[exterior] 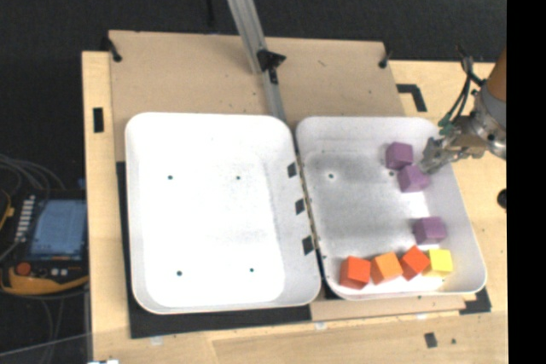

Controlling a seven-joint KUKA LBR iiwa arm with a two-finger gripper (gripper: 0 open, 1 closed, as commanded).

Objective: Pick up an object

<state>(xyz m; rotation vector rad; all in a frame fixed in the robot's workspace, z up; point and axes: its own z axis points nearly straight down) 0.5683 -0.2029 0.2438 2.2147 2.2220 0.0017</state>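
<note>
I'm reaching my gripper [433, 156] toward a purple cube [415, 178] in the right bin [358, 200]; can't tell gripper state. Next: lowering squarely over it, then closing.

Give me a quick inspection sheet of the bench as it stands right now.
Surface: wooden bench with two white bins; left bin, right bin.
Job's things: all in the right bin. Three purple blocks; along the near wall a row of three orange blocks and a yellow block.
Clutter: nothing seen.
Gripper: gripper at the right bin's right rim, close beside the middle purple block; no block seen held.
Cables: wires on the floor at left; cables along the arm.
Surroundings: dark floor, blue-screened pendant at left, metal pole behind.
</note>
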